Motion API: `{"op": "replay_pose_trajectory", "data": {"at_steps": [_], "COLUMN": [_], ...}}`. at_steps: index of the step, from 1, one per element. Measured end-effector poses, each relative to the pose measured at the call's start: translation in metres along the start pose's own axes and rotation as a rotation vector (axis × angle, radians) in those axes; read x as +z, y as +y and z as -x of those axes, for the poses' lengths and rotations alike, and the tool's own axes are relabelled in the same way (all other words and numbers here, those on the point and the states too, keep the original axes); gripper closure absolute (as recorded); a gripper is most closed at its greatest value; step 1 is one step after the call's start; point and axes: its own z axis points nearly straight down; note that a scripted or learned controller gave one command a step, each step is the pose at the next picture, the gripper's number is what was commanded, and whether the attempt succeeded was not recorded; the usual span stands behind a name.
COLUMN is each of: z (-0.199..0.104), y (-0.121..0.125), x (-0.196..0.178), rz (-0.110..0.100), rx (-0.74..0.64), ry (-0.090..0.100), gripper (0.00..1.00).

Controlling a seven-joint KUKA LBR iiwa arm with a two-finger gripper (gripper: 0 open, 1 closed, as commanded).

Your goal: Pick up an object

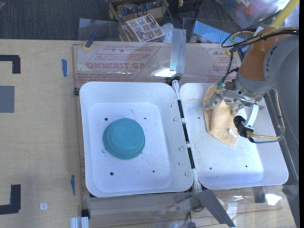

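Red block lettering runs across the clear plastic sheet (123,63) taped along the far edge of the bench; it seems to begin "QUIKCAST", though glare and blur keep the rest unreadable. Above it, on the dark floor at the top of the frame, an open cardboard box (137,8) holds a printed card with a grid of red-and-white squares, too small to read. The left bin (90,96) is smooth moulded white plastic with rounded corners and a few dark specks; a teal bowl (124,137), round and matte, sits upside down near its middle. In the right bin (228,167), toward the upper right of the frame, lies a soft tan cloth (219,121) — crumpled, with a pale tag at its lower edge. The gripper (236,106) hangs right over the cloth's upper part, its metal body and cables covering the fingers — whether it is spread or pinching the fabric I cannot tell.
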Motion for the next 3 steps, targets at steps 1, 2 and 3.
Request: {"op": "replay_pose_trajectory", "data": {"at_steps": [1,2,3], "z": [-0.033,0.023,0.052], "y": [0.015,0.018,0.026], "x": [0.001,0.001,0.002], "rz": [0.005,0.006,-0.015], "rx": [-0.257,-0.294,-0.593], "ry": [-0.003,-0.002,0.016], "gripper": [0.00,0.00,0.00]}}
